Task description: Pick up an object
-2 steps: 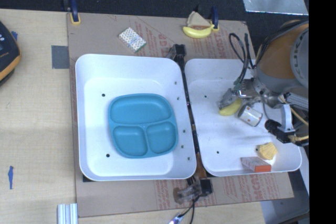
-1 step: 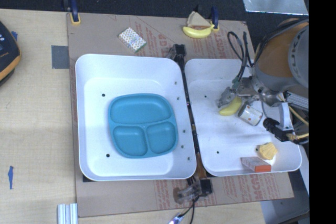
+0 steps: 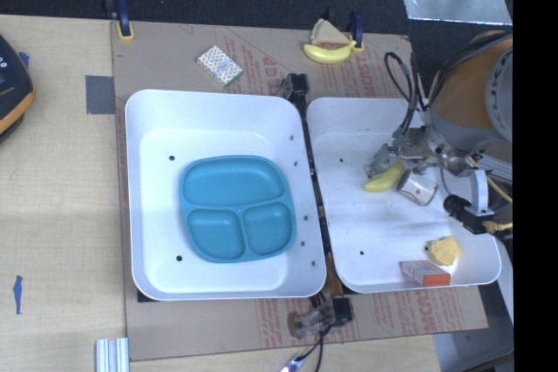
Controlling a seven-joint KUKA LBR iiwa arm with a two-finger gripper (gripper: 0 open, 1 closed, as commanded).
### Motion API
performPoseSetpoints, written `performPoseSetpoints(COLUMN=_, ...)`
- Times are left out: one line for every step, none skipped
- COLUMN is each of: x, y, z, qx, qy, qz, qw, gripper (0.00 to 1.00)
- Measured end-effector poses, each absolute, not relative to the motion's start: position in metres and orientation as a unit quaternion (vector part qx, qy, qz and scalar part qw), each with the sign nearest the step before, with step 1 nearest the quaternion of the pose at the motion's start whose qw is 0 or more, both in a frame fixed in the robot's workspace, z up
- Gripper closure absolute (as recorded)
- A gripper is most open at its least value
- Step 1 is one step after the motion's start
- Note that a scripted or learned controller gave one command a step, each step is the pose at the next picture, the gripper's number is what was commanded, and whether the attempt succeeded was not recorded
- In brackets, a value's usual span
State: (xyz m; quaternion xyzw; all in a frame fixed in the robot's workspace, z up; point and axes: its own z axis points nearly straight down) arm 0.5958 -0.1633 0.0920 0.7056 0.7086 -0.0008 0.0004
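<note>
My gripper reaches in from the right and hangs low over the middle of the right bin. A small yellow banana-shaped object lies right under its tips, touching or nearly touching them. A clear, shiny object sits beside the banana to the right. Near the bin's front right corner lie a yellow chunk and an orange-and-grey block. The left bin holds a blue divided tray.
Behind the bins, on the brown board, lie a yellow banana toy with a wedge and a small patterned packet. Cables loop behind the right bin. A dark device sits at the left edge.
</note>
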Motion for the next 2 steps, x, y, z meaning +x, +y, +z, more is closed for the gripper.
performPoseSetpoints(x=0.596, y=-0.164, z=0.102, qx=0.705, qy=0.710, qz=-0.0012, qw=0.001, gripper=1.00)
performPoseSetpoints(x=0.599, y=-0.090, z=0.193, qx=0.705, qy=0.709, qz=-0.0002, qw=-0.001, gripper=1.00)
